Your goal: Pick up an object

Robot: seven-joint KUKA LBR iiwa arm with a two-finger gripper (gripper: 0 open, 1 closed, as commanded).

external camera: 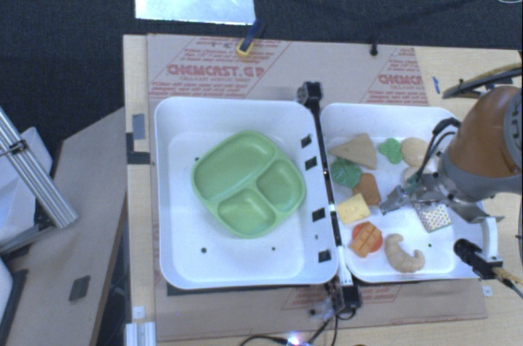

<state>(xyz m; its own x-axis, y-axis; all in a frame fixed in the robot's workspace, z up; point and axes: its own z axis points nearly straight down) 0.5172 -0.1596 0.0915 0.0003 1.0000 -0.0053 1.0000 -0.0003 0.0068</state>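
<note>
While the arm [490, 144] leans in over the right bin [445, 114], its gripper [418, 199] hangs low among the toy food. Its dark fingers sit close together, and nothing can be seen pinched between them, so it looks like it holds nothing yet. I cannot tell for sure how wide they are.

Let us use the yellow cheese block [353, 209] as our marker. The gripper is just to the right of it. A small checkered waffle piece [435, 217] lies right below the gripper tips, maybe touching them. That may be the thing the arm is going for, but this is only a guess.

Above the cheese block is a brown sausage piece [369, 189], and above that a green leafy toy [345, 173]. A tan bread wedge [355, 150] lies higher up. Below the cheese block sits an orange fruit slice [366, 239], and to its right a curled tan croissant [404, 252].

Far to the left of the cheese block, in the left bin [184, 132], lies a green tray [248, 183] with three parts. It sits flat, likely so food can be dropped into it.

The toys lie packed close, so the gripper could bump a neighbour when it closes.
</note>
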